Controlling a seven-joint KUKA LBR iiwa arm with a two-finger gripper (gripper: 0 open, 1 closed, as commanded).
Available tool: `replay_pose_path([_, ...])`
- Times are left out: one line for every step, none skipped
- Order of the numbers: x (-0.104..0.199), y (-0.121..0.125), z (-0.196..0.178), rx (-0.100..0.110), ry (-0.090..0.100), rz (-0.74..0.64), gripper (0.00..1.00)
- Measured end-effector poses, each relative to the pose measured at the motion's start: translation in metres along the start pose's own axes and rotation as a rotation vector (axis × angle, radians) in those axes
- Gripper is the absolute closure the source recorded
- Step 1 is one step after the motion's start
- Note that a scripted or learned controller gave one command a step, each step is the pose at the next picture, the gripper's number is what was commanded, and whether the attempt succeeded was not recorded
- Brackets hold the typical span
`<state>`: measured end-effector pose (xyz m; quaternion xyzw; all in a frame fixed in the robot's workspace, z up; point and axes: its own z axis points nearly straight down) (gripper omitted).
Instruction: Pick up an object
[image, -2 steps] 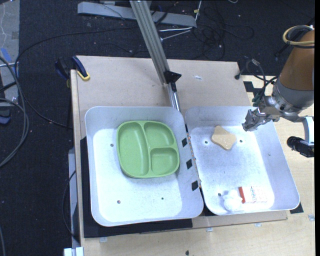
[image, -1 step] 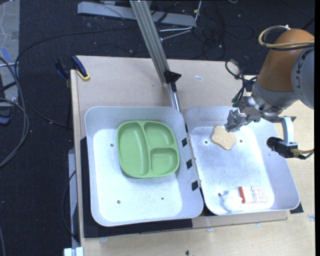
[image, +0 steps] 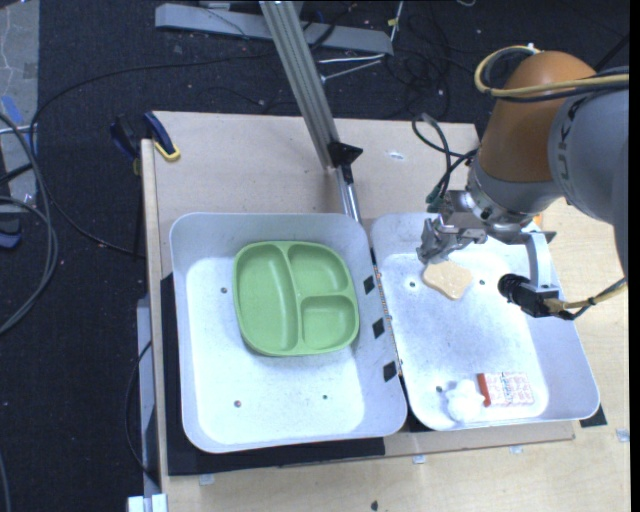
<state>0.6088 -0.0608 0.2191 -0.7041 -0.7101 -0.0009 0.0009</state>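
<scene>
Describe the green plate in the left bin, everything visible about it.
The green plate is a pale green, rounded-square tray that looks like matte plastic. Raised ridges split it into three compartments: one long one on the view's left, two smaller ones on the right. It lies flat and right side up, slightly turned, on the floor of the left bin, toward the far half. Nothing sits in it or touches it.

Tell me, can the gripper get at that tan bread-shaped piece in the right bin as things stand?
Probably yes. The gripper sits right at the upper edge of the tan piece in the right bin, and nothing lies over or against the piece.
</scene>
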Motion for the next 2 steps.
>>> replay_pose_path([0.059, 0.009, -0.011, -0.002, -0.001, 0.0, 1.0])
replay_pose_path([0.114, 0.01, -0.021, -0.001, -0.001, 0.001, 1.0])
